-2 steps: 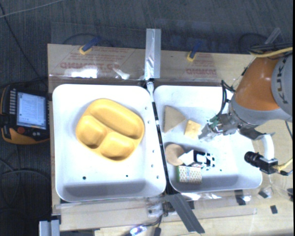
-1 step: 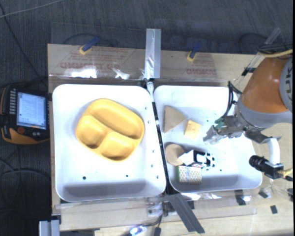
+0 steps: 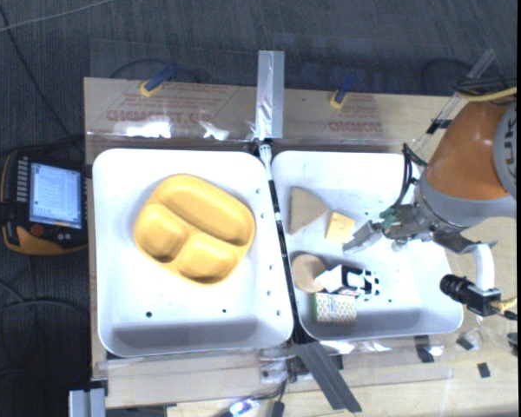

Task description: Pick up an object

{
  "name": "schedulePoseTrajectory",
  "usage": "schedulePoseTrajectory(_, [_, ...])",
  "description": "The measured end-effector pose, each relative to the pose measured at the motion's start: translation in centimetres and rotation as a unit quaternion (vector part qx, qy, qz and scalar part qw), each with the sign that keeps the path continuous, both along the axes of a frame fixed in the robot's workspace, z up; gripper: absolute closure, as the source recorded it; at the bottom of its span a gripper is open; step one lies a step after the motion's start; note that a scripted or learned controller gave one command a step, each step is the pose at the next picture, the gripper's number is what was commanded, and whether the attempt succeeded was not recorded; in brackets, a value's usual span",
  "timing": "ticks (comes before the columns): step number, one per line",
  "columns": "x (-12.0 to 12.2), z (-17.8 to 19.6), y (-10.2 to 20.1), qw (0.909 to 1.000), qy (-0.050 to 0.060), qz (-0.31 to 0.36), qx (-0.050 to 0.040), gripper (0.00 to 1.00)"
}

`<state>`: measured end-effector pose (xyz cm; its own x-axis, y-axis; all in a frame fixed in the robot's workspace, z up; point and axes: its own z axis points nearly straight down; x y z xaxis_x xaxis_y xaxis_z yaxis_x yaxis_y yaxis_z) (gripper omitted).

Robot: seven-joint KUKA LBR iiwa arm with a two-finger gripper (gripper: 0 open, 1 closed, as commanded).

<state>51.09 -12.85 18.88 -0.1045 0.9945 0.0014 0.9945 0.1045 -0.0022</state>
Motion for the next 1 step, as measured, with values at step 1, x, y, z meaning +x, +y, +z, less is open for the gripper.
schedulePoseTrajectory(1, [7.82, -6.64, 1.2, 0.9931, 0.0, 0.117, -0.0007, 0.0])
